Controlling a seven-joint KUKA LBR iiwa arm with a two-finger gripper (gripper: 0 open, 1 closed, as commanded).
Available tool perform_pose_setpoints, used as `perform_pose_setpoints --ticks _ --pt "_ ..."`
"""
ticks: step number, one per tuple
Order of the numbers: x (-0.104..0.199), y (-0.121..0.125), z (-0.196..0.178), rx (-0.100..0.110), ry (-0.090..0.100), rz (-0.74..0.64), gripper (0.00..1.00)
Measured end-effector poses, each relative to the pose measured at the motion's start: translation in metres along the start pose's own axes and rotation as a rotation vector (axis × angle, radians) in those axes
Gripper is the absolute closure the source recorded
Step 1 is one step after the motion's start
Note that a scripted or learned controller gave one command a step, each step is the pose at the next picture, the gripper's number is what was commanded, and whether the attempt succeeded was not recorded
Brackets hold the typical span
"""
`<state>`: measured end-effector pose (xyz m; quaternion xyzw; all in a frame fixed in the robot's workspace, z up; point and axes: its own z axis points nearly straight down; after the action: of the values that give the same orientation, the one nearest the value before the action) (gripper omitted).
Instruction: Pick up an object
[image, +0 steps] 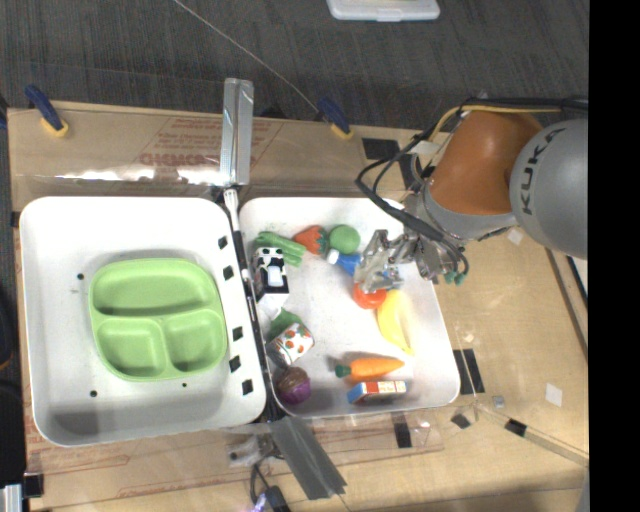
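Note:
My gripper (380, 268) hangs over the right bin (430, 330), toward its right side. Just below it lies a small red-orange object (366, 296), with a yellow banana (394, 320) beside that. I see nothing clearly held. A blue piece (348, 262) and a green ball (344, 238) lie just left of the gripper. Further left are a red fruit (311, 238), a green item (273, 246) and a black-and-white object (271, 273). Near the front lie a carrot (373, 366), a blue-and-red box (379, 388), a purple ball (293, 384) and a green-and-white item (290, 338).
The left bin (50, 250) holds a green divided plate (157, 320). A metal bar (237, 130) stands at the back between the bins. The arm's orange band (480, 165) and cables reach in over the right bin's back right corner.

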<state>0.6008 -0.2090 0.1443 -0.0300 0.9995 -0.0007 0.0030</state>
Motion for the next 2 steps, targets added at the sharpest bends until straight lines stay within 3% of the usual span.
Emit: perform_pose_setpoints --ticks 1,2 --pt "0.001 0.000 0.001 -0.001 0.003 0.000 0.00" --pt "0.055 0.011 0.052 -0.001 0.005 -0.041 0.00"
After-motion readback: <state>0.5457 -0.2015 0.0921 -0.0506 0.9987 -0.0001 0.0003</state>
